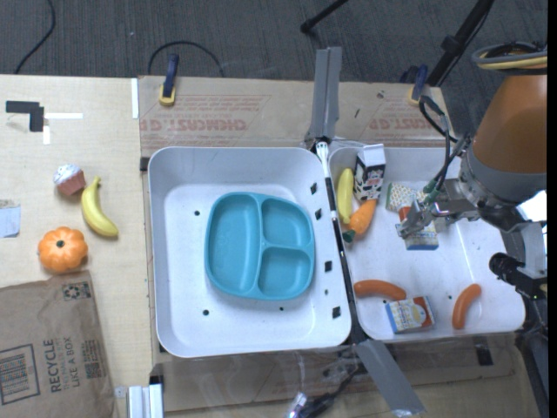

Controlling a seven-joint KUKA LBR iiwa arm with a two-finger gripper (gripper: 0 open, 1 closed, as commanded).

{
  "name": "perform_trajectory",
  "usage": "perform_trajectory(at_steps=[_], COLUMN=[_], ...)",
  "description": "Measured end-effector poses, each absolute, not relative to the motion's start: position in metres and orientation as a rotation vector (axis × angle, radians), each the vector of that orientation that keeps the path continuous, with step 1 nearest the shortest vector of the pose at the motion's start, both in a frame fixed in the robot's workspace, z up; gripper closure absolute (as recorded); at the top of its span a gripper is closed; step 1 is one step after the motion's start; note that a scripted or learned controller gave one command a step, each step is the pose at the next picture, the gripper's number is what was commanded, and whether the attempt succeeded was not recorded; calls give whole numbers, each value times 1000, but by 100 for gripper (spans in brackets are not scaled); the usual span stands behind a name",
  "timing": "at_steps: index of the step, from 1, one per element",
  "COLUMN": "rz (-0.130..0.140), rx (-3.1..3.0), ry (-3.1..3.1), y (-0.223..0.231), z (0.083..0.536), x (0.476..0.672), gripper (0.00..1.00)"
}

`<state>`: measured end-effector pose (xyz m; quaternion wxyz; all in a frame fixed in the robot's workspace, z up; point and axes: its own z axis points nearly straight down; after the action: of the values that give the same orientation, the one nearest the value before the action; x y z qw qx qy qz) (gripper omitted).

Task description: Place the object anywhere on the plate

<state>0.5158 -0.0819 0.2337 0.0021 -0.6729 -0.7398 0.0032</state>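
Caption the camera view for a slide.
Claw low in the right bin among toy foods; blue divided plate sits bare in the left bin.

You're looking at a robotics lab. Clamps (168,90) pin cardboard (235,111) to the bench (70,172). Toy food sits in a white bin (487,320), and cables (183,50) trail across the floor.

beyond my bench (52,190) lies dark grey carpet (218,16) with black cables (35,24); cardboard (235,111) lines the top, blue clamps (169,70) gripping its edge.

Teal plate (259,246) – 3 compartments, flat, mid left bin, small blue box (424,238) under tool
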Motion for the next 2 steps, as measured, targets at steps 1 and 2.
perform_trajectory(at_steps=[1,2], rz=[10,10], rx=[-1980,-1934], ry=[-2431,-2471], y=[10,77], z=[187,187], x=[526,547], gripper=[100,100])
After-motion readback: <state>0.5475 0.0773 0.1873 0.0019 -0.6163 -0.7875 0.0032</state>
